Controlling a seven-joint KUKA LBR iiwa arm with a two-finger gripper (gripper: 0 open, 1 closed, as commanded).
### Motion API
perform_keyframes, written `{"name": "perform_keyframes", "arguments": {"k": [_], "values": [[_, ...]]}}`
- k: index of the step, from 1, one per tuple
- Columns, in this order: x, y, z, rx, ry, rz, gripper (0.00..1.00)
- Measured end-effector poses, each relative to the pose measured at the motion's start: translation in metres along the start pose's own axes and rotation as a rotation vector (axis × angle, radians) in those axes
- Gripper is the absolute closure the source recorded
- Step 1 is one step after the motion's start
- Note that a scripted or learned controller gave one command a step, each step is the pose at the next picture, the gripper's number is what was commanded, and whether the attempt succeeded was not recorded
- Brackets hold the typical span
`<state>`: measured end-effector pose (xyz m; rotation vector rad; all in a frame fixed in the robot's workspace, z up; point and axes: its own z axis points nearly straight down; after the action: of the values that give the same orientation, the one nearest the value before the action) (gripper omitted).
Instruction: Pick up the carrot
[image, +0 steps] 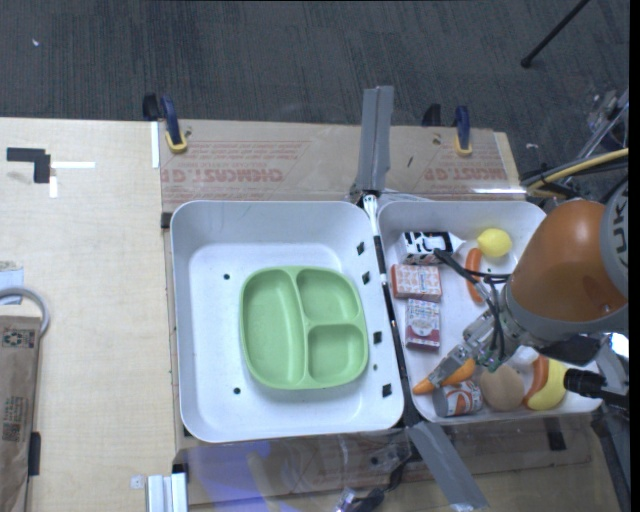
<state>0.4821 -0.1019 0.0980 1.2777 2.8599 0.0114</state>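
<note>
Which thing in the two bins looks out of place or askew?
Nothing looks spilled or damaged. The carrot lies tilted at the right bin's near-left corner, under the gripper, crowded against a can.

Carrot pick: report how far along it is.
Done: the arm has reached into the right bin and the gripper is down at the carrot. In hand: the grasp attempt; the carrot lies low by the bin's near wall, beside a small can. Left: a confirmed grip and the lift.
</note>
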Motion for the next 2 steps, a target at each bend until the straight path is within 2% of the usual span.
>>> {"name": "perform_keyframes", "arguments": {"k": [1,2], "values": [[0.039,0.032,-0.093,0.010,0.005,-0.054,0.00],[0.001,0.004,-0.002,-0.004,-0.012,-0.168,0.00]]}}
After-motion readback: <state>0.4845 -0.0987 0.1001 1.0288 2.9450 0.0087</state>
